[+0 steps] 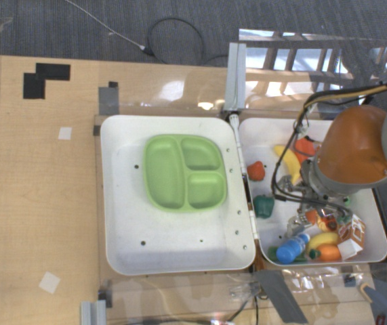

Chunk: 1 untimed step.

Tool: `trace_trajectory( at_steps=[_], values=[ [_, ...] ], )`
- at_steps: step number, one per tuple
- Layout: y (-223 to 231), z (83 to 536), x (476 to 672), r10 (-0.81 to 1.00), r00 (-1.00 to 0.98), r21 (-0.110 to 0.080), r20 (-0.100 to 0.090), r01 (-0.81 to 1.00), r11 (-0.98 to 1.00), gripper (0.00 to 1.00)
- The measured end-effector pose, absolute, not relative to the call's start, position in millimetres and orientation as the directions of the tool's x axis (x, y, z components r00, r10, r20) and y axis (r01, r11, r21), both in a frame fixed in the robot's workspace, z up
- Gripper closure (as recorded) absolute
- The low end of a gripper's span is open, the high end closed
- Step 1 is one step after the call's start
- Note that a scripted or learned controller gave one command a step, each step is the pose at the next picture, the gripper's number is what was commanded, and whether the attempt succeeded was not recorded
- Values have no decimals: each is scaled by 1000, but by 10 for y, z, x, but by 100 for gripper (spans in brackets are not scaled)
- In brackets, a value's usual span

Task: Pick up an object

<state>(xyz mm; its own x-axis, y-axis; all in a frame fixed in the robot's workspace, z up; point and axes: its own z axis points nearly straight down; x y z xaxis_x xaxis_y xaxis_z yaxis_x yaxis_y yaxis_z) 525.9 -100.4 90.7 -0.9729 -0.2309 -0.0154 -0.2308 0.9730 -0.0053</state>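
Observation:
The right bin (268, 133) holds several small objects. Among them are a yellow banana-shaped piece (289, 163), a red-orange piece (255, 171) and a dark green piece (263, 206). A blue bottle (291, 249) lies at the front beside an orange ball (329, 252) and a red-and-white carton (352, 231). My gripper (313, 215) hangs low over the middle of this bin, under the orange wrist band (352, 147), just above the cluster at the front. The arm hides the objects beneath it.
The left bin (122, 242) carries a light green divided plate (184, 172) in its middle. A metal frame (288, 53) stands behind the right bin. Cables (295, 181) loop from the wrist over the banana-shaped piece.

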Motion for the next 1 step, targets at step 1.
trace_trajectory(
  at_steps=[1],
  values=[
    [-939,1117,5932,-154,-988,-2,-13,-154,988,0]
  ],
)
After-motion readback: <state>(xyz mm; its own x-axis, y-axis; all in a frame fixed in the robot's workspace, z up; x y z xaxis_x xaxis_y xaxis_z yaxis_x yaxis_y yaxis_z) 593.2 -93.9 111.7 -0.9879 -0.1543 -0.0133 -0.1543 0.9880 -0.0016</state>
